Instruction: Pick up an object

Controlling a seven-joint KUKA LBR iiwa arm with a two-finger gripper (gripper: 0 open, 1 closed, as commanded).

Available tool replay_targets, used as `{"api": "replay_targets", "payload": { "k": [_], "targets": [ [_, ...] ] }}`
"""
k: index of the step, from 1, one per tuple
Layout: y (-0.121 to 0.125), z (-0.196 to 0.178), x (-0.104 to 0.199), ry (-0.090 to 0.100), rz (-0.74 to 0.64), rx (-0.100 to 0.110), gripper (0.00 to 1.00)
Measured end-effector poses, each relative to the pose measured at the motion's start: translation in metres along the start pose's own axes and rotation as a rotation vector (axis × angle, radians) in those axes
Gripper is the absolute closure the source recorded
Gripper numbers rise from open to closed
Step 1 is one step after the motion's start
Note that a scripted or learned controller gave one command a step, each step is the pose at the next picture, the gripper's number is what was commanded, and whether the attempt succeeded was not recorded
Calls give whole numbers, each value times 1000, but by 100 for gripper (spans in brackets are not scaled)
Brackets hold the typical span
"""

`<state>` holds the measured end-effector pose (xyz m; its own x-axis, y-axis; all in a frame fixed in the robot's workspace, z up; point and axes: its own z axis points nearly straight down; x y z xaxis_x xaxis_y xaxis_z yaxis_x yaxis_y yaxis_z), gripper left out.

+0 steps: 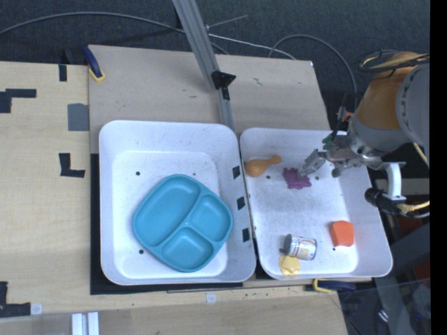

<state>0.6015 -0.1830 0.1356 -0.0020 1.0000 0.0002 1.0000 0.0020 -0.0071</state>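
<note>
The right bin [370, 257] holds a purple lump [297, 179], an orange-tan pear-shaped piece [262, 165], an orange block [341, 234], a small tin can lying on its side [300, 246] and a yellow piece [290, 264]. My gripper [323, 165] hangs over the bin's upper right part, just right of the purple lump, open with nothing between its fingers. The arm comes in from the right edge.
The left bin [112, 159] carries a blue divided plate [183, 222]. A metal pole [202, 40] slants down from the top to the gap between the bins. Cables run over the dark floor at the top.
</note>
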Motion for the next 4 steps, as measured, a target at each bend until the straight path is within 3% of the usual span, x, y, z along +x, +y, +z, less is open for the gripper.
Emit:
{"api": "replay_targets", "payload": {
  "k": [1, 2, 4],
  "targets": [
    [1, 47, 0, -1, 1, -7, 0],
    [2, 34, 1, -2, -1, -11, 100],
    [6, -91, -4, -2, 0, -13, 100]
  ]
}}
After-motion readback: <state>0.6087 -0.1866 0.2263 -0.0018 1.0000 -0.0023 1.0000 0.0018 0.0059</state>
